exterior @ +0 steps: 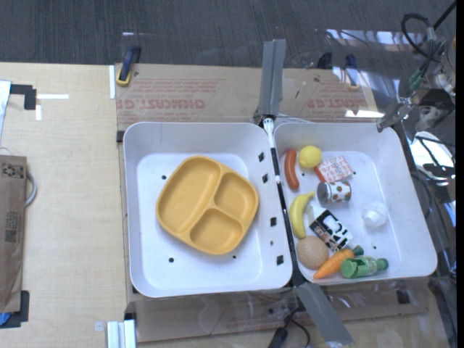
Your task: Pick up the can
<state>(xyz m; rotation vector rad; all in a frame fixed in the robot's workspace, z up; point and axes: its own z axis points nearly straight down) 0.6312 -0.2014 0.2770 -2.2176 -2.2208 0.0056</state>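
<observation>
Looking down on the bench from the one overhead camera, so just the one angle to go through.

The left bin has a yellow divided plate sitting roughly in its middle, three compartments, turned a bit askew.

The right bin is where all the clutter is. The can is about in the middle of that bin, small, with a red and white label, and it looks like it's lying on its side with a silvery end facing left. Right above it, pretty much touching, is a pink patterned packet. A banana curves just to its lower left, and a black-and-white package is just below it. Up toward the back there's a red sausage next to a lemon. Along the front edge: a round tan ball-ish thing, a carrot leaning against it, and a green bottle lying flat beside the carrot. A pale, clear-ish lump sits alone to the right of the can; can't make out what it is.

Some cabled hardware sits at the top right, past the right bin's far corner and well apart from the can. As for the gripper, apart or together, I honestly can't tell. Nothing is touching the can from above.

A brown paper bag lies at the far left of the bench.
</observation>
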